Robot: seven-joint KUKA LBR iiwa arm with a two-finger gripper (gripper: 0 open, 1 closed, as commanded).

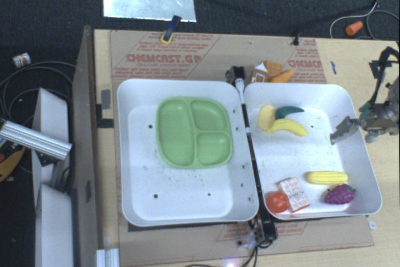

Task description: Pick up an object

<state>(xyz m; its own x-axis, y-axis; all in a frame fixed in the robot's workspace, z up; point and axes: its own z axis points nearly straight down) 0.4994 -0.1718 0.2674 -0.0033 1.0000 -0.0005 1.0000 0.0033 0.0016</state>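
The right bin [347, 97] holds several toy foods. A yellow banana [288, 127] lies near its back left, with a pale yellow piece [267, 115] and a dark green piece [289, 111] beside it. At the front are a yellow corn cob [327, 177], purple grapes [339, 194], a red tomato [277, 201] and a red and white box [294, 192]. My gripper [342, 130] reaches in over the bin's right side, well right of the banana and above the corn. Nothing shows in its grasp.
The left bin [140, 197] carries a green divided plate [192, 132]. An orange carrot-like toy [279, 75] lies on the cardboard behind the right bin. Cables and a small orange item [354, 27] lie on the dark floor at the back right.
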